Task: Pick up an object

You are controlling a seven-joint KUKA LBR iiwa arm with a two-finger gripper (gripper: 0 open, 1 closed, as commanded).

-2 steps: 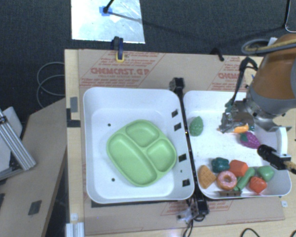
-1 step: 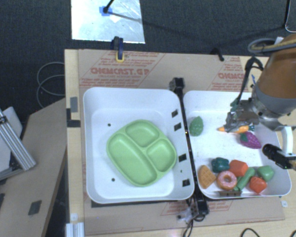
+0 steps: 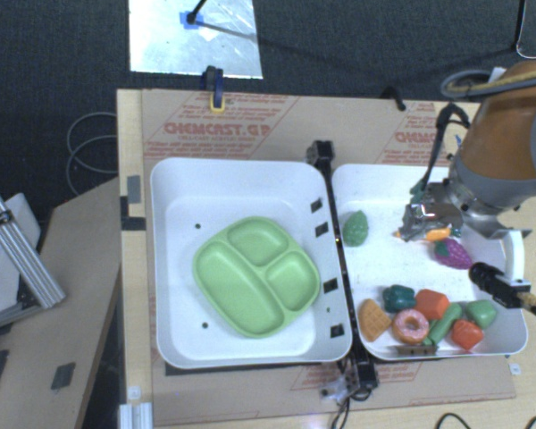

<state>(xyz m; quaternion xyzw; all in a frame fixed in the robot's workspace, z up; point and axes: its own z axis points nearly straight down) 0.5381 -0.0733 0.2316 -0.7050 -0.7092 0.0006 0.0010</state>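
My gripper (image 3: 419, 222) hangs low over the right bin (image 3: 375, 195), near its middle right. A small orange piece (image 3: 439, 234) lies right beside the gripper's tip, and whether it is gripped is unclear. A purple toy (image 3: 453, 254) rests just below and to the right of it. A green leafy toy (image 3: 355, 228) sits to the gripper's left, near the bin divider. Along the front wall lies a pile: an orange wedge (image 3: 372, 318), a pink donut (image 3: 411, 326), a dark green piece (image 3: 397, 298) and a red piece (image 3: 431, 304).
The left bin (image 3: 174, 239) holds a light green divided plate (image 3: 255, 275). A black part of the arm (image 3: 496, 284) juts over the right bin's front right corner. More toys, pale green (image 3: 481, 312) and red-orange (image 3: 467, 333), lie there. Black clips (image 3: 320, 154) sit along the divider.
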